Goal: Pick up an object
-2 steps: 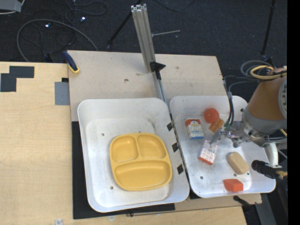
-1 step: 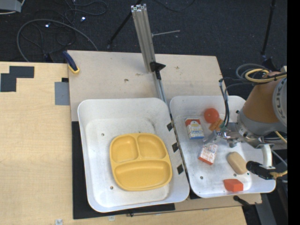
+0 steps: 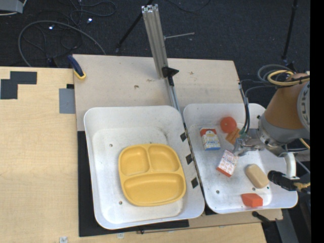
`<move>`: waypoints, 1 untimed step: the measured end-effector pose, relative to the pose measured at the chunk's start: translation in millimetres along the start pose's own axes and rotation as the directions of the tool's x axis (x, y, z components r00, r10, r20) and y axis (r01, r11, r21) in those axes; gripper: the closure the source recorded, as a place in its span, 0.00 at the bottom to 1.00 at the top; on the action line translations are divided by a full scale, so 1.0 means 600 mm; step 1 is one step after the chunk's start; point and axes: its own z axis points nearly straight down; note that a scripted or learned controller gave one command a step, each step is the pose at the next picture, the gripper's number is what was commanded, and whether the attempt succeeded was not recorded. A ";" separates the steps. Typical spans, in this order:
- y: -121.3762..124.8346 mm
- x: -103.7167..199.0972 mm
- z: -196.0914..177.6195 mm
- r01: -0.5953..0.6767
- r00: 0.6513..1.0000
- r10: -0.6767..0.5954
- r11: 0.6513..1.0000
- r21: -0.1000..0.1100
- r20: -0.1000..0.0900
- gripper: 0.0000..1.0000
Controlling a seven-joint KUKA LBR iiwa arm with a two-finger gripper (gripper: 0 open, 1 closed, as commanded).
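Desk (image 3: pixel 40 151) of pale wood carries two shallow white bins side by side. Left bin (image 3: pixel 101 130) holds a yellow divided plate (image 3: pixel 151 174) with three compartments, lying flat near its middle. Right bin (image 3: pixel 202 186) holds the smaller things, and the grey arm (image 3: pixel 286 118) with its orange band reaches over it from the right. Its pincer (image 3: pixel 242 142) sits low over the bin's centre, and whether it is spread or pressed together cannot be told. A tan rounded block (image 3: pixel 256 175) lies below and to the right of the pincer. A small white and orange carton (image 3: pixel 210 138) lies to its left, and a red and white packet (image 3: pixel 227 163) lies tilted just below it. An orange ball (image 3: pixel 228 123) rests above and left, beside an orange piece (image 3: pixel 232 135) near the pincer. A red-orange piece (image 3: pixel 252 200) lies by the bin's near rim, well apart.
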 end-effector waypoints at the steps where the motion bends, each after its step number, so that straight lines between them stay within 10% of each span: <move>1: 0.017 0.010 -0.086 0.003 1.000 -0.003 1.000 0.018 0.006 1.00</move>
